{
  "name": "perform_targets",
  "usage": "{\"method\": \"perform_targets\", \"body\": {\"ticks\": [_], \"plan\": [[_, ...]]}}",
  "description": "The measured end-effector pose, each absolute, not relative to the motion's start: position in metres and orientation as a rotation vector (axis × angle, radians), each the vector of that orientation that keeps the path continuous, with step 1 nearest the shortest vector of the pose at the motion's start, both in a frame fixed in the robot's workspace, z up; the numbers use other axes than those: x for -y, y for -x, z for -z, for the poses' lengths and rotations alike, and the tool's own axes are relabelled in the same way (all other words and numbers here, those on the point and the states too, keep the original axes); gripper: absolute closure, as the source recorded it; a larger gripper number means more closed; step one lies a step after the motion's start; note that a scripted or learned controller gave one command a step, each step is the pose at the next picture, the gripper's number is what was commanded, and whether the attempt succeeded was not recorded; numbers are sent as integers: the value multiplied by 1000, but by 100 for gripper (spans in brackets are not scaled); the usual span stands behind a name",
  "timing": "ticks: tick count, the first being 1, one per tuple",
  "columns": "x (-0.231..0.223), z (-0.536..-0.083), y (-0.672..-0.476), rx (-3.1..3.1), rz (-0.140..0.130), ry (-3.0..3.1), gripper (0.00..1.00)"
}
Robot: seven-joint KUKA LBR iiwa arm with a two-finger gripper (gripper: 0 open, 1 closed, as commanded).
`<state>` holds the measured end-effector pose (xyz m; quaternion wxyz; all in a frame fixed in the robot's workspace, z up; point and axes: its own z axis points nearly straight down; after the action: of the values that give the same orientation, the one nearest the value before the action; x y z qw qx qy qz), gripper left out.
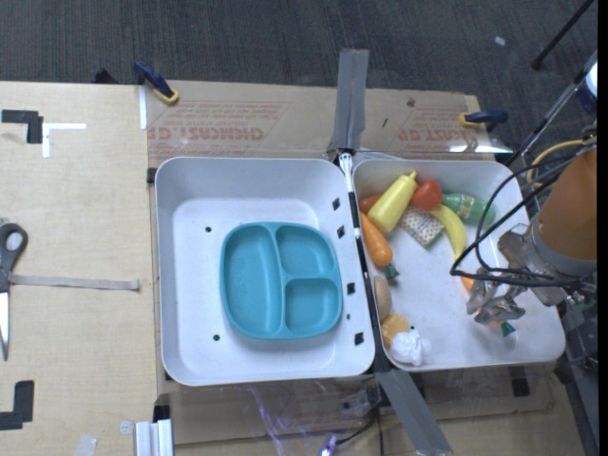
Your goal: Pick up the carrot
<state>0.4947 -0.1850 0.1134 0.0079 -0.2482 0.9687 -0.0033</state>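
Carrot (376,242) lies at the right bin's (541,350) left wall; end effector (492,309) hovers near the right side, finger state indiscernible.

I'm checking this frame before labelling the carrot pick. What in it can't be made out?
- Gripper, camera view: cables and blur hide whether it holds anything.
- Carrot, camera view: its left side sits against the right bin's wall, so that edge is unclear.
- Items at the bin's front, camera view: too small and pale to identify.
- Arm, camera view: cut off by the right edge.
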Motion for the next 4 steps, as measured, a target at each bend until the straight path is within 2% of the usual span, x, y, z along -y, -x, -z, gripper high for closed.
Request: {"method": "perform_targets", "body": {"ticks": [1,2,3,4], "plan": [[142,-114,-531,-3058,0,695,100],[142,-114,-531,-3058,0,695,0],[163,-93,-509,-3034,1,805,0],[163,-103,-512,-3027,5,805,100]]}}
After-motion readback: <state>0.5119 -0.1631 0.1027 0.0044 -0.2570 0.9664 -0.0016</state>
